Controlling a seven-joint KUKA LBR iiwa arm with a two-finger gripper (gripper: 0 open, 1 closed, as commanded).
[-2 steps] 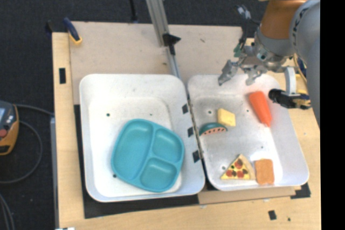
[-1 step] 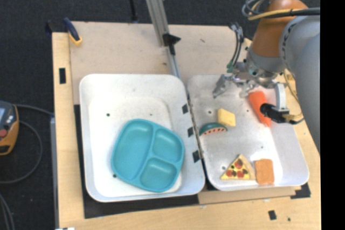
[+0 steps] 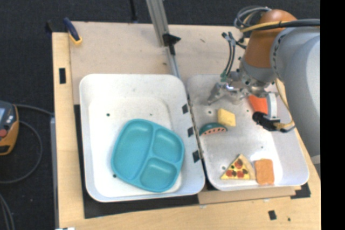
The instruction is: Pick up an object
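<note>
Lying below gripper [image 3: 226, 89]: yellow block [image 3: 227, 117]

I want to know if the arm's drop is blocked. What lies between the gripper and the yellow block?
Bare white bin floor between gripper and yellow block, by the camera view.

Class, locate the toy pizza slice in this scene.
The pizza slice lies in the right bin, near its front edge, immediately left of the orange block.

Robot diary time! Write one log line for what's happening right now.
gripper: over right bin's far end, holding nothing | yellow block: just below it | pizza slice: near edge | teal plate: left bin
</note>
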